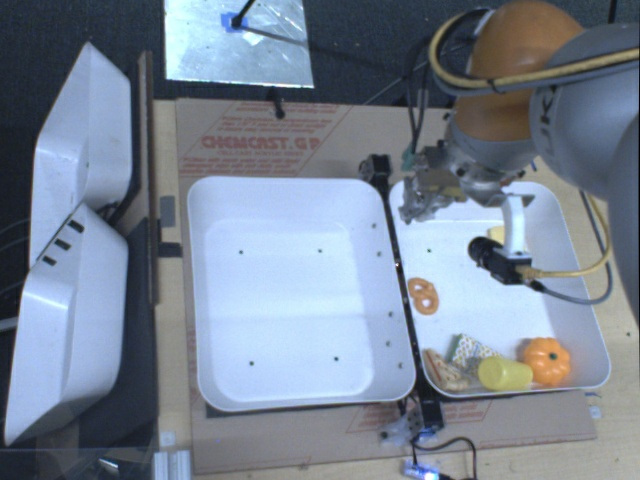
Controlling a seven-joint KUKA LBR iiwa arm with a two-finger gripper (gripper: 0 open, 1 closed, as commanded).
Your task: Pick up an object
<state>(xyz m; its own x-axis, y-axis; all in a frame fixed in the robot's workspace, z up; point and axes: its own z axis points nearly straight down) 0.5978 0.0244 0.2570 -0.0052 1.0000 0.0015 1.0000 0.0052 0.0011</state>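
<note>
Camera view: metal two-finger hand [420, 206] hangs over the right-hand shallow white plastic bin [578, 268]'s far corner, grip unclear. Small orange plastic pumpkin [546, 359] sits in that bin's near corner, probably just dumped loose.

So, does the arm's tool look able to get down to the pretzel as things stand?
Probably yes. The pretzel lies alone on the right bin's bare floor near its left wall, nothing stacked on it. The tool hovers above the same bin; the close wall could crowd one side.
</note>
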